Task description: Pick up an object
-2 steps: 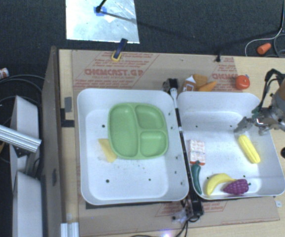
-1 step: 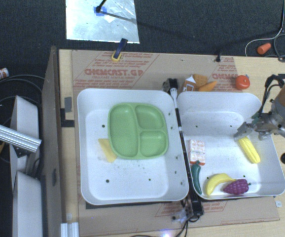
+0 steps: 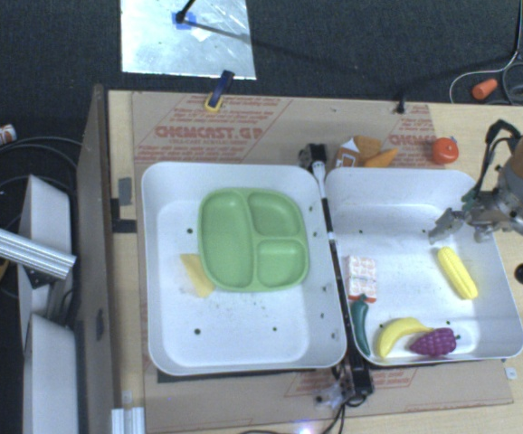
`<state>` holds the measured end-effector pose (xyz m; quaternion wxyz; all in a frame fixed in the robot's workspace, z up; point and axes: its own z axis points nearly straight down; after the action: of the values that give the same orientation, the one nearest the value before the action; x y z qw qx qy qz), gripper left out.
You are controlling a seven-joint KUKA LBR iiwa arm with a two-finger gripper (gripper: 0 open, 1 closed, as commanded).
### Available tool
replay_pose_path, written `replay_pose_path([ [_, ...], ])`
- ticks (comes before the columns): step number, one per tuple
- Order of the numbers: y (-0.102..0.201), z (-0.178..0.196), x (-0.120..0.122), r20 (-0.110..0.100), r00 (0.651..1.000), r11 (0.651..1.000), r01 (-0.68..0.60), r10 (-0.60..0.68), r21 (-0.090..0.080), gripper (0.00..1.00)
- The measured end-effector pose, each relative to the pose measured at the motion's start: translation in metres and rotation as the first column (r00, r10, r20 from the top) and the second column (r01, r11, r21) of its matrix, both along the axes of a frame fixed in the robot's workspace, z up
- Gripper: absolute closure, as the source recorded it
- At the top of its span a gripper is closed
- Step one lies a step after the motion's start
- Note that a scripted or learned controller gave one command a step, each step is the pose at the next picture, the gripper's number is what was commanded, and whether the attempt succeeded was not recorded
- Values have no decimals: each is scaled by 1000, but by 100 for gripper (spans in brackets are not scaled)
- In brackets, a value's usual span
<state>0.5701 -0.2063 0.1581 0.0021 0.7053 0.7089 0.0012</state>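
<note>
Yellow plastic, moulded as a small corn cob (image 3: 457, 272), lies just below the gripper (image 3: 465, 221) on the floor of the right bin (image 3: 397, 197), tilted slightly with its upper end nearest the fingertips. It looks like the likeliest thing to pick up. It is probably light, hollow and stiff, with a ribbed skin that should give better purchase than a smooth shell. Being rounded, it may roll if pushed from one side, so the sensible hold is across its narrow middle, one finger on each long flank.

Metal fingers on the gripper stand apart, with nothing between them, hovering above the bin and not touching the cob.

Farther below the gripper, by the bin's near wall, a toy banana (image 3: 399, 333) and a purple grape bunch (image 3: 434, 341) touch each other. Down and to the gripper's left lie a small red and white packet (image 3: 362, 275) and a green pepper (image 3: 359, 322), close to the divide between the bins.

White, smooth and shallow, the bin floor looks slippery, and the cob has open room on every side. Well to the left, the other bin holds a green divided plate (image 3: 251, 240) and a pale yellow piece (image 3: 195, 274) at its edge.
</note>
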Motion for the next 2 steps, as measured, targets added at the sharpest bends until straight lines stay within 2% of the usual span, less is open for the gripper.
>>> replay_pose_path([
  [1,0,-77,-6,-6,1000,1000,5,-5,2,0],
  [2,0,-63,-4,0,1000,1000,3,-3,0,100],
])
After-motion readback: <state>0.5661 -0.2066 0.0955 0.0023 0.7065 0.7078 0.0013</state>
